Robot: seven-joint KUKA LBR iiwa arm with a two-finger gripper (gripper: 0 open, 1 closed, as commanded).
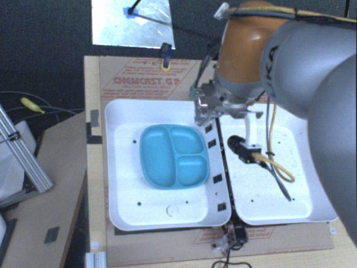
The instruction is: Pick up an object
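Observation:
A light blue plate (172,155) with three compartments lies flat in the middle of the left white bin (120,149). My gripper (202,115) hangs under the orange-banded wrist, over the far end of the divider between the two bins. It is just beyond the plate's far right corner, and its body hides what is beneath it. Nothing shows in its hold.
A small pale disc (172,210) lies near the left bin's front wall. The right white bin (295,205) is largely covered by my arm. A brown cardboard sheet (145,80) lies behind the bins, with a foil sheet (131,13) further back.

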